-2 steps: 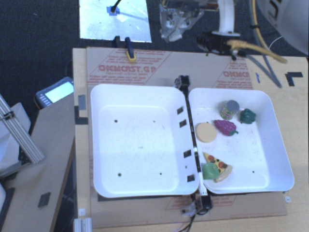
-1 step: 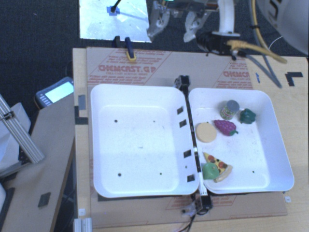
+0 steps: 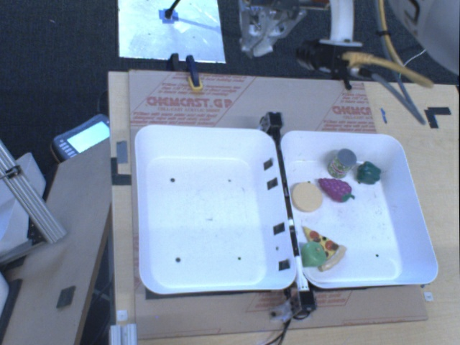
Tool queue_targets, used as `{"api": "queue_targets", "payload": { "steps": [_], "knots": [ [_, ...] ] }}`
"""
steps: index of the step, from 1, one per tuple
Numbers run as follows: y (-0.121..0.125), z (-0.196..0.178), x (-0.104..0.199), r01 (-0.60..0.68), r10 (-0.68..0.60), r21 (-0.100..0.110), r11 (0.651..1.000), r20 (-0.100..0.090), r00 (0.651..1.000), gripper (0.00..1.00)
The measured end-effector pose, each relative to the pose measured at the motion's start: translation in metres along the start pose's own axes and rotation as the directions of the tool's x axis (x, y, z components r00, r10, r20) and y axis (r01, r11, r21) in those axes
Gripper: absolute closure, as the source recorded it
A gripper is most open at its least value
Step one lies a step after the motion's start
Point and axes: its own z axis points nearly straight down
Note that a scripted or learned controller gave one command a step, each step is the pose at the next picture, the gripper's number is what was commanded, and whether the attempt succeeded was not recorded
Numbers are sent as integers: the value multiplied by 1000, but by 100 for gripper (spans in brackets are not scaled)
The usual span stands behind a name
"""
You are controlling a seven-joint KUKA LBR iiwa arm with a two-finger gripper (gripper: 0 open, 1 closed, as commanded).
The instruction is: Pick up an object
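The right bin [image 3: 402,214] holds several small items. A small tin can [image 3: 343,162] stands near its far side, with a green toy vegetable [image 3: 368,172] to its right. A purple bunch of grapes [image 3: 335,188] lies beside a round tan disc [image 3: 307,197]. At the near left corner a pizza slice [image 3: 329,249] lies against a green round toy [image 3: 313,255]. The gripper [image 3: 260,31] hangs high beyond the bench's far edge, well away from both bins and from every item.
The left bin [image 3: 154,214] sits next to the right one, joined by a row of black clips [image 3: 277,185]. A shiny metal sheet [image 3: 171,19] lies beyond the bench. Yellow and grey cables [image 3: 388,67] trail at the top right. A handheld device [image 3: 80,139] rests at the left.
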Motion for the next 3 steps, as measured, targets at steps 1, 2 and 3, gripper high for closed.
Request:
{"api": "queue_targets", "payload": {
  "steps": [1, 2, 3],
  "knots": [
    [0, 0, 0, 1, -1, 1, 1000, 0, 1000, 0],
    [0, -11, 0, 4, -4, -2, 1000, -1, 1000, 100],
    [0, -11, 0, 4, -4, -1, 1000, -1, 1000, 0]
  ]
}}
